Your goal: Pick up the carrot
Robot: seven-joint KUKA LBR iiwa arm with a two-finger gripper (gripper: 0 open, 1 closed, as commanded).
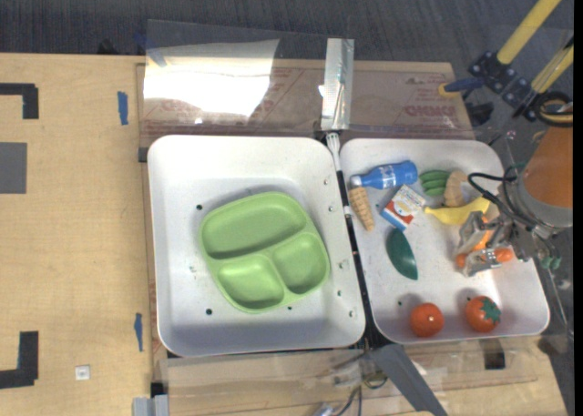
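the carrot (492, 257) appears as a small orange piece in the right bin (533, 319), toward its right side, right at the gripper (478, 246). it looks like a light, stiff plastic toy with a smooth, likely slippery skin, so it should not crush, but it could squirt out of a pinch; my judgement is that a hold across its thicker middle is safest, not the tapered tip. the metallic gripper parts sit over and against it, and orange shows among them, but i cannot tell whether the piece is truly between the fingers, or whether the hand is released or clenched.

just to the far side lies a yellow banana (455, 214), touching the gripper area, with a green vegetable (435, 179) and a blue bottle (387, 175) beyond. a dark green leaf-shaped piece (402, 254) lies left, and two tomatoes (426, 319) sit at the near edge.

the arm (547, 182) comes in from the right, its orange band above the wrist, wrist bent down over the bin's right rim. the left bin (173, 250) holds a green divided plate (264, 248), well apart.
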